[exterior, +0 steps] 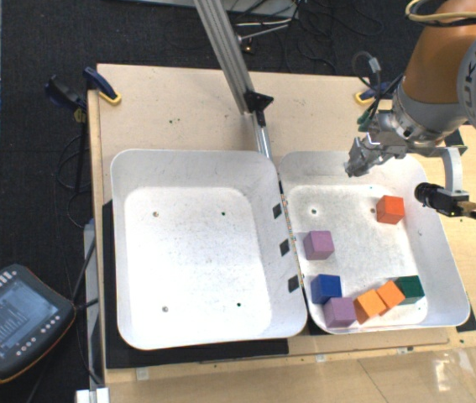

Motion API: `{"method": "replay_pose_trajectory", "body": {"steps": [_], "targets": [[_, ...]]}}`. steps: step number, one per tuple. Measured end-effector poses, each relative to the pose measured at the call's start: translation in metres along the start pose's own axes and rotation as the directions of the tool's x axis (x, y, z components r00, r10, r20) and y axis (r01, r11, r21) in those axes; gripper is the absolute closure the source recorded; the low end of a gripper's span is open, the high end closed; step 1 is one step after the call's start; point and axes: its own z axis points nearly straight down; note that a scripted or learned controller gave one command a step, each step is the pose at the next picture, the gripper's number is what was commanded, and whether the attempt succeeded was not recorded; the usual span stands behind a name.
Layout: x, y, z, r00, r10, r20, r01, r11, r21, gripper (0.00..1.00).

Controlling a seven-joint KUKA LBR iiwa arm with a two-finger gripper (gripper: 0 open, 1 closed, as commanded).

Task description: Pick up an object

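Purple cube (339, 311), matte, blunt-edged

A robotics lab — a wooden desk (179, 107) clamped at its corners, a teach pendant (11, 319) beside it, cables (321, 44) and an aluminium camera mast (225, 44) over black flooring.

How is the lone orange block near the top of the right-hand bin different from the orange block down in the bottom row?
The lone orange cube sits apart, touching nothing; the lower orange cube is packed between a purple cube and a green block. The lone one lies nearer the gripper. Both are similar in size and in the right white bin.
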Motion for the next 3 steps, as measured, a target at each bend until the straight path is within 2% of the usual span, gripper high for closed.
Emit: {"method": "replay_pose_trajectory", "body": {"steps": [1, 3], "targets": [[0.061, -0.009, -0.007, 1.0, -0.006, -0.004, 0.006, 1.0, 0.005, 1.0], [0.152, -0.036, -0.008, 1.0, -0.005, -0.002, 0.005, 1.0, 0.008, 1.0]]}}
